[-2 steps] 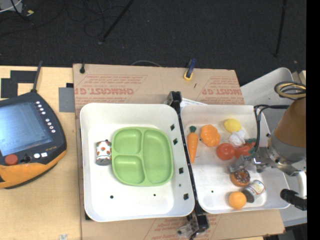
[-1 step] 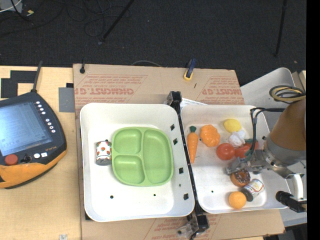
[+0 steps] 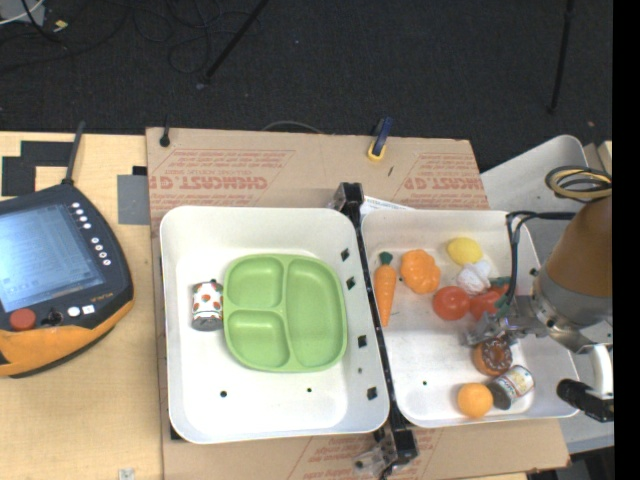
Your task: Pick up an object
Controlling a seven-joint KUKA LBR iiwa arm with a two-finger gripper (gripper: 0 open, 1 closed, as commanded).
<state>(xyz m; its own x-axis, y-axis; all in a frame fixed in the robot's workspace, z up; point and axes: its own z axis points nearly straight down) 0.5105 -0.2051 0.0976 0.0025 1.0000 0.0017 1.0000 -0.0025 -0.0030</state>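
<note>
Gripper (image 3: 492, 330) low in right bin (image 3: 425, 383), near right edge; finger state can't tell.
Right bin: approx. 8 items incl. 1 carrot (image 3: 385, 286). Left bin (image 3: 200, 388): 1 green tray (image 3: 283, 311), 1 can (image 3: 207, 305).

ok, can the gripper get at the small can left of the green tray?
Probably, but not directly. The gripper is over the right bin; the can lies in the left bin touching the green tray, so only its left side looks free.
</note>
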